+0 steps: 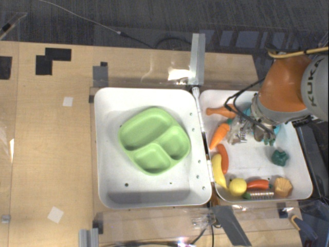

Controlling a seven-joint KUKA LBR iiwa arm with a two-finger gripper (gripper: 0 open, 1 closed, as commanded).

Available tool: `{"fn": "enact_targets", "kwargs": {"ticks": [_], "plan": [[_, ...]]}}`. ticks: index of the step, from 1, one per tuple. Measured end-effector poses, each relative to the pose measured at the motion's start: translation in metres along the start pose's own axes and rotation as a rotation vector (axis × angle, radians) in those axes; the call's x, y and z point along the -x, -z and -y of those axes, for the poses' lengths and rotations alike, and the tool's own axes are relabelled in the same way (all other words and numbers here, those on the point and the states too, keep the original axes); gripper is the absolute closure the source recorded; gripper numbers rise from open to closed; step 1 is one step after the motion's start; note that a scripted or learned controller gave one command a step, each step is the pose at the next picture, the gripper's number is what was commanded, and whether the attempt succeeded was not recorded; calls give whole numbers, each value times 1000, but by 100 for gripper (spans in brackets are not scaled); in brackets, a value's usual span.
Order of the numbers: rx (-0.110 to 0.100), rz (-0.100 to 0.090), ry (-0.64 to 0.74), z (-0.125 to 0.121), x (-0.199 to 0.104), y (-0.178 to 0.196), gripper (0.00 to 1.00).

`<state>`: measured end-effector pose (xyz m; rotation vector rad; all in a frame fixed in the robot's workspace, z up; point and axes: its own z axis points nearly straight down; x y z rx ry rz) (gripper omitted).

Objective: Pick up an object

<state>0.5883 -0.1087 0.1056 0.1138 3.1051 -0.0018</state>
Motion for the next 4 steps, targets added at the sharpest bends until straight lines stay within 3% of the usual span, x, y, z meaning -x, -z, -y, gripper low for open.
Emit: {"fn": "enact_targets", "kwargs": {"ticks": [1, 2, 3, 4], "plan": [[0, -1, 0, 0, 0, -1, 0], [-3, -16, -192, -13, -35, -14, 0], [-5, -22, -433, -16, 44, -19, 0], [-3, -6, -425, -18, 50, -3, 100]]}}
